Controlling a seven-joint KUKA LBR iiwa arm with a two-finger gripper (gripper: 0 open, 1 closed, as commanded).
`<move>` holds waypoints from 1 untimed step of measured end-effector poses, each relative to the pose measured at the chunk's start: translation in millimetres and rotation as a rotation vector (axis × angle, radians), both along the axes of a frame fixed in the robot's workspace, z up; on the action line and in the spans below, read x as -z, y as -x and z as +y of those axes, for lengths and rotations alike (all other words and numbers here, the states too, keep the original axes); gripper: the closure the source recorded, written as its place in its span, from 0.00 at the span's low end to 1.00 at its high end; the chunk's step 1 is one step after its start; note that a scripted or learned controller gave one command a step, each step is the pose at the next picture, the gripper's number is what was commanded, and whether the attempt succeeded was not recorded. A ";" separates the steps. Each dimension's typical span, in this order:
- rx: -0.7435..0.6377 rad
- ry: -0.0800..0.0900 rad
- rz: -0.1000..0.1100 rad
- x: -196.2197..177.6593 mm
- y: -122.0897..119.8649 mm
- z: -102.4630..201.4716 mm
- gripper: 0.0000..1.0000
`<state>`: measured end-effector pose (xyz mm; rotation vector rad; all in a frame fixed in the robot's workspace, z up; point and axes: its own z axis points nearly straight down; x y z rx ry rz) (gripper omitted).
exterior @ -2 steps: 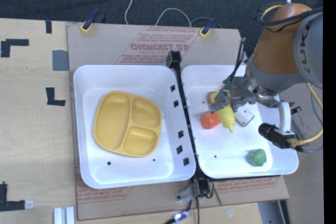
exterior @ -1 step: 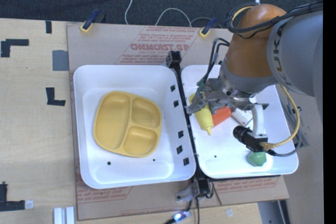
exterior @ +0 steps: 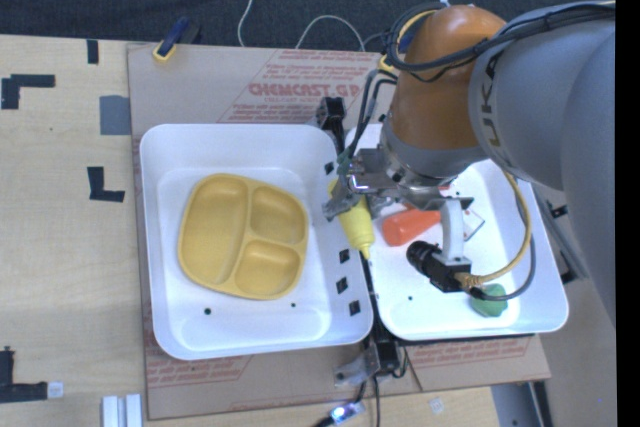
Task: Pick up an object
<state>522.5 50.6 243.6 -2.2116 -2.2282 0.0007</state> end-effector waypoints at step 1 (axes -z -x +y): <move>0.001 0.001 0.003 18.8 7.7 52.0 1.00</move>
